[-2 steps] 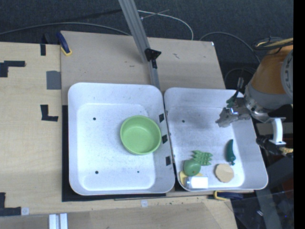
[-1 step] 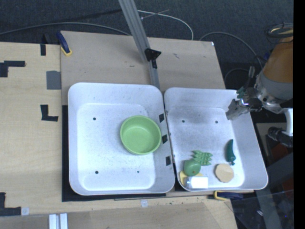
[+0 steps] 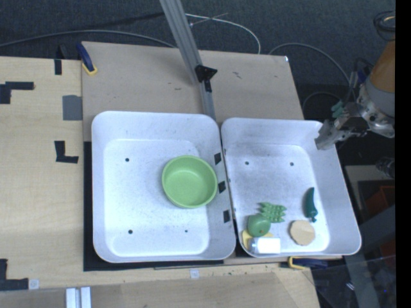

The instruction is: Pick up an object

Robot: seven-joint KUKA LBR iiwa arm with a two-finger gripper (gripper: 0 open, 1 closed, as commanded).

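Two shallow white bins sit side by side on the worktop (image 3: pixel 148 76). The gripper (image 3: pixel 329 135) hangs at the upper right rim of the right bin (image 3: pixel 289 136), at the end of the arm (image 3: pixel 382 82), whose orange band shows near the frame's right edge. Whether its fingers are spread or pressed together cannot be told at this angle and blur; nothing can be seen between them.

All the small things in the right bin lie well below the fingers in the picture, gathered along the bin's near wall. Closest to the fingers is a dark teal object (image 3: pixel 310 203), long and narrow, lying almost straight below them. Just beyond it sits a tan round piece (image 3: pixel 302 232). Down and to the left of the fingers lies a green spiky toy (image 3: pixel 272 211), touching a green rounded object (image 3: pixel 259 225). Just below that pair, a white block (image 3: pixel 268 244) rests against a yellow item (image 3: pixel 247 239) in the bin's near corner.

Far to the left of the fingers, a green bowl (image 3: pixel 189 181) stands upright in the left bin (image 3: pixel 128 133), near its right side. A grey pole (image 3: pixel 183 34) slants across the worktop, up and left of the fingers.
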